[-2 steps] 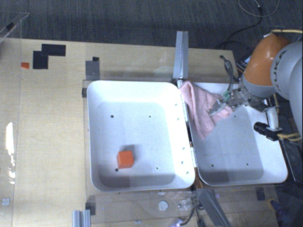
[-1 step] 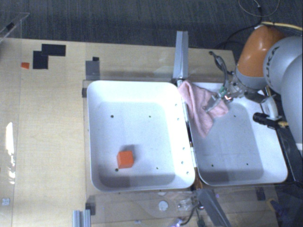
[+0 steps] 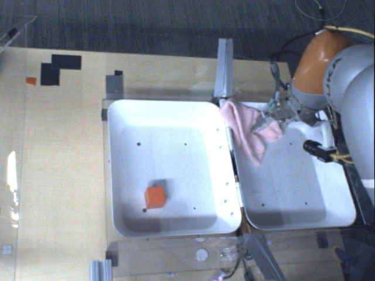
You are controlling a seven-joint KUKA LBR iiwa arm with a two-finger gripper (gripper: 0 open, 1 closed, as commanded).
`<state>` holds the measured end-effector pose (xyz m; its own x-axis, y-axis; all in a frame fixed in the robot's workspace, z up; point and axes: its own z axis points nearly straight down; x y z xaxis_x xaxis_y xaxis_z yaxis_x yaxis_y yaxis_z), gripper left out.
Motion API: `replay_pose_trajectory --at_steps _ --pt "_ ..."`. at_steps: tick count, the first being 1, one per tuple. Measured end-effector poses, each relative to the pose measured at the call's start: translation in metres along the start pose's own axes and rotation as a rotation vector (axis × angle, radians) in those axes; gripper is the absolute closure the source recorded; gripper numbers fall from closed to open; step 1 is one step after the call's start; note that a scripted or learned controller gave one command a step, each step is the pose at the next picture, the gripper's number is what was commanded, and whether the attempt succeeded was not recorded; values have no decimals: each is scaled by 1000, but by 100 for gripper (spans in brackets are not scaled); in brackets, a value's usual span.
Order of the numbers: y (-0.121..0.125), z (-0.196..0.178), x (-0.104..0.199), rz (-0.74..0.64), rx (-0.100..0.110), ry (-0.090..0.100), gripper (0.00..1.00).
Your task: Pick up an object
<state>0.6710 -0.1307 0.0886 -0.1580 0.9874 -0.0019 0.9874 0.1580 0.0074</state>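
White plastic forms the left bin (image 3: pixel 170 113), well away from the pincer (image 3: pixel 270 117) on its left. It holds one orange block (image 3: pixel 155 197) near its front left corner, far from the fingers. Just left of the pincer, a pink cloth (image 3: pixel 246 134) drapes over the rim where the two bins meet and hangs into the right bin (image 3: pixel 293 204). The pincer sits at the cloth's upper right edge, touching it; whether it is clenched on the fabric cannot be told.

Pink cloth (image 3: pixel 249 130) — draped over right bin's left rim; orange cube (image 3: pixel 155 197) — left bin.
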Motion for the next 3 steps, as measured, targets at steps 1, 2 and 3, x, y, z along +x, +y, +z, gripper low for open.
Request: replay_pose_trajectory --at_steps 1,2,3 --pt "3 -13 1 -6 -7 -3 100" --pt "3 -13 1 -7 -7 -3 0" --pt "2 -23 13 -6 -1 -1 0"
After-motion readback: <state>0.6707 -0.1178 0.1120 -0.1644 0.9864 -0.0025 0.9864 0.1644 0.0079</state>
